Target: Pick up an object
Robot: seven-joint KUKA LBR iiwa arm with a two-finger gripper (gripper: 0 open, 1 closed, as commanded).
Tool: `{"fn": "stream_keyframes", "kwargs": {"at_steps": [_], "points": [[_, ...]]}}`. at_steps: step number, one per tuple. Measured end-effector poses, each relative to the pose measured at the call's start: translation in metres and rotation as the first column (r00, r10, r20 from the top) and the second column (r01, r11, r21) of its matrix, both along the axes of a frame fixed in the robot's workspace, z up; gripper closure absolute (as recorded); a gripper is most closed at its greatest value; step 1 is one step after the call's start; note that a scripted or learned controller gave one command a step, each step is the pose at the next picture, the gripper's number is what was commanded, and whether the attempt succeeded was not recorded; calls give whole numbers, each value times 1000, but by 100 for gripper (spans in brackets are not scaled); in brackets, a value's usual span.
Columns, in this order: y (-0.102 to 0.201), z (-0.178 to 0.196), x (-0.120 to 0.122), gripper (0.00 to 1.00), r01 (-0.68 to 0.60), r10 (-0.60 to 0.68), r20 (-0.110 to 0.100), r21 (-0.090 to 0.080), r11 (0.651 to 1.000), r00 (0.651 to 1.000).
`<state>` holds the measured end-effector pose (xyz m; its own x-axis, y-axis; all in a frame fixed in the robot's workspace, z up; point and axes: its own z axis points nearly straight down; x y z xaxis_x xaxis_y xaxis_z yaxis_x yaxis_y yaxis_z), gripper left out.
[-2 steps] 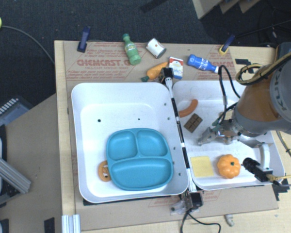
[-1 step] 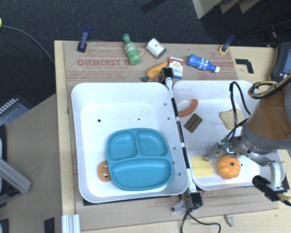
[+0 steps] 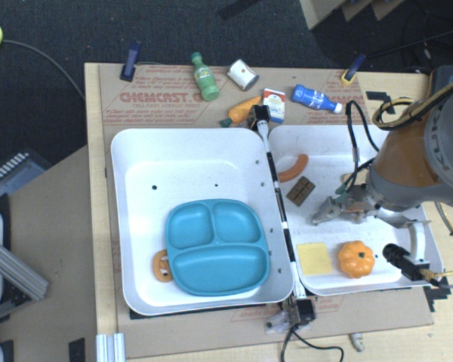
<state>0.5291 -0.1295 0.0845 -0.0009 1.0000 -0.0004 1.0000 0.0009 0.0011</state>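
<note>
My gripper [image 3: 328, 212] hangs low in the middle of the right bin [image 3: 328, 143], reaching in from the right under the grey and orange arm. A brown chocolate block [image 3: 300, 191] lies just up and left of it. A yellow cheese slice [image 3: 314, 258] and an orange pumpkin [image 3: 355, 259] lie below it near the bin's front wall. A curved sausage [image 3: 293, 168] rests by the divider at the upper left. Nothing shows in the gripper's grasp.
The left bin [image 3: 136, 157] holds a blue divided plate [image 3: 215, 245] and a brown pretzel [image 3: 161, 267] at the plate's left edge. Behind the bins lie a green bottle [image 3: 205, 77], a white can [image 3: 242, 74], a carrot [image 3: 244, 111], a small carton [image 3: 273, 104] and a blue bottle [image 3: 315, 99].
</note>
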Motion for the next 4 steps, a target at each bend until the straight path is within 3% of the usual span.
{"fn": "stream_keyframes", "kwargs": {"at_steps": [1,2,3,4], "points": [[-52,0,-51,0,3,-3,-3,0,1000,1000],[7,0,-19,0,-1,1,0,1,1000,1000],[-42,31,6,0,1,-1,1,-2,1000,1000],[-24,3,61,0,0,0,6,-2,1000,1000]]}}
